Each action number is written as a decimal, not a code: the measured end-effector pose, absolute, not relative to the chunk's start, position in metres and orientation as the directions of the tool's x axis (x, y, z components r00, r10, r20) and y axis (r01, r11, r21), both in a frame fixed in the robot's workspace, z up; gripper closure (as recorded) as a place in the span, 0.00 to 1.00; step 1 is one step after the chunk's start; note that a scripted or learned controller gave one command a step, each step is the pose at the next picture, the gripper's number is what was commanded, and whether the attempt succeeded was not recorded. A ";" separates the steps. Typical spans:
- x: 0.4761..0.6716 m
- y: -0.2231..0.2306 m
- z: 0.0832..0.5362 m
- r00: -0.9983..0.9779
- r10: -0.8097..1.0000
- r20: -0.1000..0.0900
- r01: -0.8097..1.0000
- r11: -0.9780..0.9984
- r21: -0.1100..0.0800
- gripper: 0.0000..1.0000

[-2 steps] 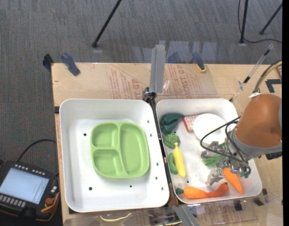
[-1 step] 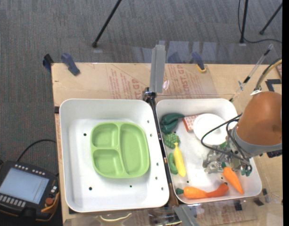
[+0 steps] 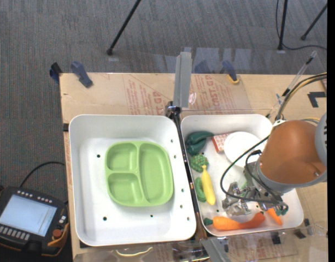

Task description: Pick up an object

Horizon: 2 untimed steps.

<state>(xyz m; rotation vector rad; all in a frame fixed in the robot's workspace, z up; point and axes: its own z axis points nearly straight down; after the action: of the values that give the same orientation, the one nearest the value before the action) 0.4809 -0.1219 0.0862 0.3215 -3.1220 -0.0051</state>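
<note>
The right bin (image 3: 276, 125) holds toy food. A yellow banana (image 3: 207, 185) lies near its middle-left, with a green broccoli piece (image 3: 198, 162) and a dark green pepper (image 3: 197, 140) above it. An orange carrot (image 3: 237, 222) lies along the bin's front wall, and a smaller orange piece (image 3: 274, 216) lies to its right. A white plate (image 3: 241, 146) and a red-and-white packet (image 3: 219, 142) sit at the back. My gripper (image 3: 242, 205) hangs low over the front of this bin, just above the carrot. The arm's orange band (image 3: 292, 154) hides the objects beneath it.
The left bin (image 3: 82, 146) carries a light green divided plate (image 3: 139, 173). A grey divider post (image 3: 182, 83) stands between the bins at the back. A teach pendant (image 3: 28, 217) lies on the floor at lower left. Cables loop around the wrist over the right bin.
</note>
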 end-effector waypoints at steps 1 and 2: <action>0.514 -0.140 0.087 -0.996 0.092 0.000 0.092 0.996 0.002 1.00; 0.551 -0.192 0.088 -0.982 0.190 -0.002 0.190 0.982 0.001 1.00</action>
<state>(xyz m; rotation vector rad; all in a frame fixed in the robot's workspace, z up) 0.5514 -0.1919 0.0877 -0.3001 -3.1293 -0.0014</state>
